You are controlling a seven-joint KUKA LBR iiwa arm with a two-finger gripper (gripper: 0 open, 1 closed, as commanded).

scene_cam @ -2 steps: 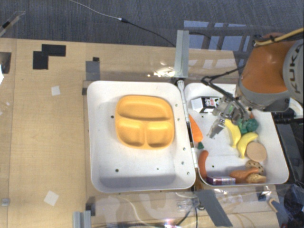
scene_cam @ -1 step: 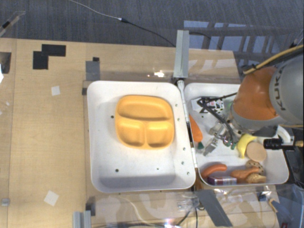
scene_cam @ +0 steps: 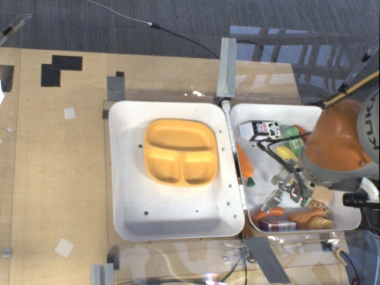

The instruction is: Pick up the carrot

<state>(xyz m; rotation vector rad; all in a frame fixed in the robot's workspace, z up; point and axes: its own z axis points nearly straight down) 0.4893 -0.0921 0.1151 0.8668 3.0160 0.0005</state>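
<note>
The carrot (scene_cam: 244, 162) is orange with a green end and lies along the left wall of the right bin (scene_cam: 350, 221), pointing roughly front to back. My gripper (scene_cam: 279, 193) hangs low over the middle of that bin, to the right of the carrot and a little nearer the front, clearly apart from it. Nothing of the carrot is between its tips. The arm's orange band (scene_cam: 335, 138) hides the right part of the bin.
The right bin also holds a white and black carton (scene_cam: 265, 128), green (scene_cam: 292, 133) and yellow (scene_cam: 285, 153) items at the back, and a red piece (scene_cam: 275, 213), a dark bottle (scene_cam: 279, 225) and a bread-like item (scene_cam: 313, 219) at the front. The left bin (scene_cam: 127, 177) holds a yellow divided plate (scene_cam: 180, 151).
</note>
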